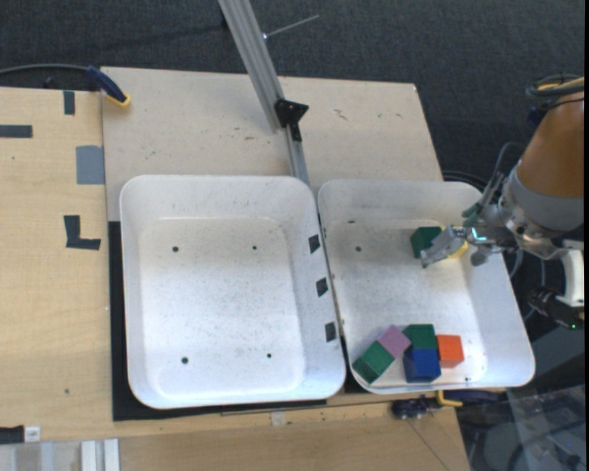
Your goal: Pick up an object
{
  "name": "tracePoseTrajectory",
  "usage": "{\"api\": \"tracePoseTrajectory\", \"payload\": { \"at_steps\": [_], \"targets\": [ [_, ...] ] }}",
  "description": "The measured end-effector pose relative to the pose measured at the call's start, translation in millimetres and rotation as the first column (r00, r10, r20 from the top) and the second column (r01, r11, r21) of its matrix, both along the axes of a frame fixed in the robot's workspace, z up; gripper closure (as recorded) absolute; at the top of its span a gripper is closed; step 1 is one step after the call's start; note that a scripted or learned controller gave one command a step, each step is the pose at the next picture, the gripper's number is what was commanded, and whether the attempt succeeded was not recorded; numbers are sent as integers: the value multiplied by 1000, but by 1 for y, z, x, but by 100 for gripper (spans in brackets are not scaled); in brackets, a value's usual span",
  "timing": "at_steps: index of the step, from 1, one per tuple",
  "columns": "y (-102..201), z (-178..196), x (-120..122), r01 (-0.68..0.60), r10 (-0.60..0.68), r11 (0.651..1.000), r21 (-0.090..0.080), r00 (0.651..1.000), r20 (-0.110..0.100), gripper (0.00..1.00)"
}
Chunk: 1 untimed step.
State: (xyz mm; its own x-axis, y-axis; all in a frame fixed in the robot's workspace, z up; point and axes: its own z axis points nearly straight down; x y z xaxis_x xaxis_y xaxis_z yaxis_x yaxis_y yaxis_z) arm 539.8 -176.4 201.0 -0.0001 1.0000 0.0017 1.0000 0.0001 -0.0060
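My gripper (pixel 455 251) hangs low over the upper right part of the right bin (pixel 491 307), reaching in from the right under the grey and orange wrist. A dark green block (pixel 424 239) lies just to its left, touching or nearly touching the gripper's left tip. A small yellow piece (pixel 459 248) shows right at the gripper, mostly hidden by it. Along the bin's front edge sits a cluster of blocks: green (pixel 375 361), purple (pixel 394 341), dark green (pixel 419 336), blue (pixel 422 364) and orange (pixel 451 349).
The left bin (pixel 137 292) stands beside the right one, sharing a raised middle rim. A slanted metal rail (pixel 260 57) runs down from the top to the bins' back edge. Cables hang at the far right by the arm.
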Motion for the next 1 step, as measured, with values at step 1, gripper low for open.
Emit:
{"api": "tracePoseTrajectory", "payload": {
  "at_steps": [1],
  "targets": [
    [0,3,1,-2,2,1000,-1,1000,5,0]
  ]
}}
